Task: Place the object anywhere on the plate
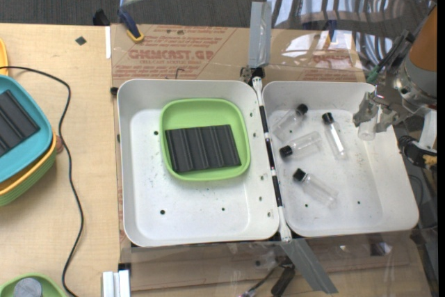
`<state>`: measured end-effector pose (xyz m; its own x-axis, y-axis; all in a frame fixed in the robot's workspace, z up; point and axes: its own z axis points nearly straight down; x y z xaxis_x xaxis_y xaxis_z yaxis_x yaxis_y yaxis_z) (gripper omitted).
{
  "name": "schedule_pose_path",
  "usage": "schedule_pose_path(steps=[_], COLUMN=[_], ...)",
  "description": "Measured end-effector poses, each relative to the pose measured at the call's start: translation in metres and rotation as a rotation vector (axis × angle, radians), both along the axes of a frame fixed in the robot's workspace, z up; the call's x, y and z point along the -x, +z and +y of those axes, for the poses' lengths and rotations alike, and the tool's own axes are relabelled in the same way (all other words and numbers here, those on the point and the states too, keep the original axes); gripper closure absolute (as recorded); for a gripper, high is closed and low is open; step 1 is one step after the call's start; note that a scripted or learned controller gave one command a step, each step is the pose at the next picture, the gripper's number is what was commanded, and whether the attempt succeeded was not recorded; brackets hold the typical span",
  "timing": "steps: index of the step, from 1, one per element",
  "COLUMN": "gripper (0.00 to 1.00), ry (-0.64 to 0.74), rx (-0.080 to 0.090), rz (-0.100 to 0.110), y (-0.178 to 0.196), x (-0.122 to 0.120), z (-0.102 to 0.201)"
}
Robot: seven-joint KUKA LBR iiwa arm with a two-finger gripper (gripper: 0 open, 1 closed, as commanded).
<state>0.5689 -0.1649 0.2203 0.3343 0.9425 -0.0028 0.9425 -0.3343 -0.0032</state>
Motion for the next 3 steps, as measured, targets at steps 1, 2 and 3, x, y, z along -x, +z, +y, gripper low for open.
schedule_pose_path(steps=[1,2,3], gripper=[0.0,0.0,0.0], ry=[0.0,-0.338,-0.641], rx=[0.0,0.001,0.002], rz=[0.0,-0.001,0.0], y=[0.0,0.028,0.087], x=[0.0,-0.002,0.01], z=[0.0,-0.023,-0.026])
